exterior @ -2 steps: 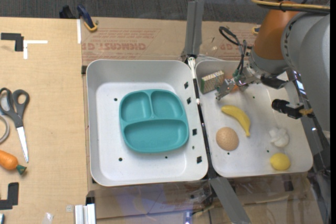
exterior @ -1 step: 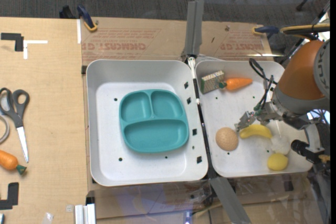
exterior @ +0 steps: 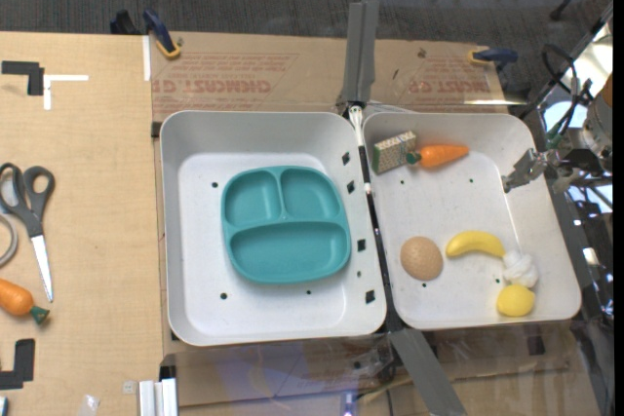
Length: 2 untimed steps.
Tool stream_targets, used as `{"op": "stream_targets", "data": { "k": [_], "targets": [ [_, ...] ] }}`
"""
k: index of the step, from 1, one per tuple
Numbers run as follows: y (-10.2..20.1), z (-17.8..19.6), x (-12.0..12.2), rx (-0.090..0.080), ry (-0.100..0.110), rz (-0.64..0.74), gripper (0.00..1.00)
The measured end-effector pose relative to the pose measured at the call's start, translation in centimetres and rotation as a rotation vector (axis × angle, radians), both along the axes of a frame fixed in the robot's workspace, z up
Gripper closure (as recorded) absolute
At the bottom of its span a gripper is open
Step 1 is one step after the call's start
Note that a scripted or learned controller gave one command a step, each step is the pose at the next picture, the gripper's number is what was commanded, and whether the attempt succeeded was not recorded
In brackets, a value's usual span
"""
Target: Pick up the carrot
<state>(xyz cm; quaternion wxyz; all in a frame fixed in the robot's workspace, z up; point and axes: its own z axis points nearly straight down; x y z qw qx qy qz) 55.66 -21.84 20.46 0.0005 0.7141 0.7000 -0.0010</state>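
Two white bins sat side by side. The carrot (exterior: 441, 154) lay near the back of the right bin (exterior: 458, 209), touching a sponge (exterior: 394, 152). The gripper (exterior: 523, 170) hovered at that bin's right rim; its grip could not be told.

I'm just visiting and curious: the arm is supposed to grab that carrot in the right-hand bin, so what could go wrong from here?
1. The carrot lies with its leafy end right against a small sponge-like block, so the grab might catch or shove that block instead.
2. Both lie close to the right bin's back wall, which may crowd the gripper coming down.
3. A second carrot lies outside the bins on the bench; it could be mistaken for the target.
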Motion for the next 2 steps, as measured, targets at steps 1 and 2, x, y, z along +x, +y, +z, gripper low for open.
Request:
{"op": "stream_targets", "data": {
  "k": [1, 2],
  "targets": [
    [4.1, -9.6, 5.5, 0.002, 0.002, 0.059, 0.00],
    [5.5, -10.9, 9.3, -0.002, 0.041, -0.303, 0.00]
  ]
}}
